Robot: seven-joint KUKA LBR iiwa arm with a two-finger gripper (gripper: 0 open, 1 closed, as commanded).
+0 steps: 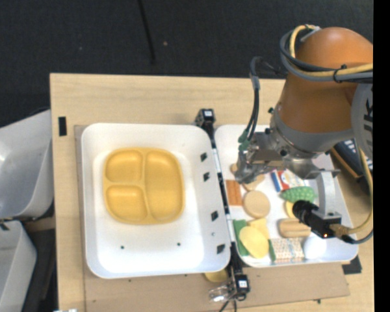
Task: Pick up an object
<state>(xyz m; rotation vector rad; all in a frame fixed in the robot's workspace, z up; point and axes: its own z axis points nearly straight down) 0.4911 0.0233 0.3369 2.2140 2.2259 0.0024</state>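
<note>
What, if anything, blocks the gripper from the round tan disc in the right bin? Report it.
Nothing visible lies between them. The gripper hangs just above and left of the round tan disc, whose top is bare. Close neighbours could crowd a grasp: an orange block on its left and a yellow piece below it.

Grey arm (312, 132) with orange band (325, 77) and black cables (254, 103).

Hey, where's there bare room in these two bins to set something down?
Left bin: bare white floor all around the yellow divided plate, widest along the near edge below it. Right bin: crowded, with toys packed under the claw and arm.
</note>
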